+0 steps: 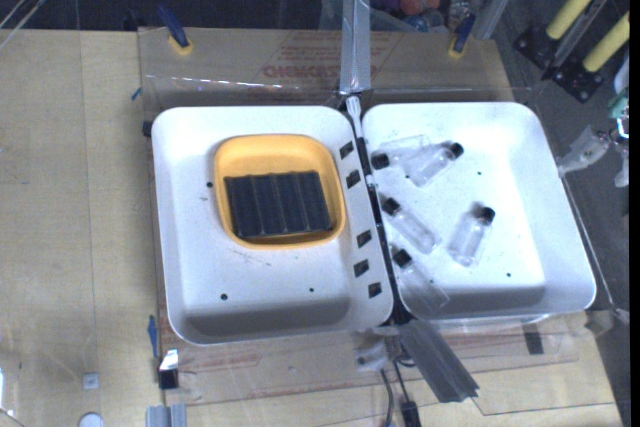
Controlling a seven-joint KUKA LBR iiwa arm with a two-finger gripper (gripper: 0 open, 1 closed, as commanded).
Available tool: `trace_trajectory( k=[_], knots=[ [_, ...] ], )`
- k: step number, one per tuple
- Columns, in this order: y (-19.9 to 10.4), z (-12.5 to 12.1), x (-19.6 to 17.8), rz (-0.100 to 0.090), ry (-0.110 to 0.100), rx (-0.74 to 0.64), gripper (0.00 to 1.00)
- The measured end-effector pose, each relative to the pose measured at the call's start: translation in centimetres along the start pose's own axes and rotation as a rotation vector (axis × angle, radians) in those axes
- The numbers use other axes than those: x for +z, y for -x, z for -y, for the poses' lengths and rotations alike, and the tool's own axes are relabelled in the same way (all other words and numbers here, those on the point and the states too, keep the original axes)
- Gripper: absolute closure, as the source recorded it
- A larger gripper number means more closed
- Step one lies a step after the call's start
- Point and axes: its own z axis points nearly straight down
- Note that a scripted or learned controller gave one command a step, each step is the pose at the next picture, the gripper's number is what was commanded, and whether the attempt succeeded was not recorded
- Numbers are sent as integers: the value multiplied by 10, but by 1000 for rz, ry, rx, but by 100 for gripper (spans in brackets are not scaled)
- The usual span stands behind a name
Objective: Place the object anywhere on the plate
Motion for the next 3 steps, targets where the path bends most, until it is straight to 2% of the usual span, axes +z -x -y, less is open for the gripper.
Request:
trace_trajectory(
  k=[1, 2, 3],
  knots=[
    [-9, -8, 7, 0, 0, -7, 0],
    [-4, -19, 18, 1, 2, 1, 0],
    [-7, -3, 14, -1, 0, 37, 0]
  ],
)
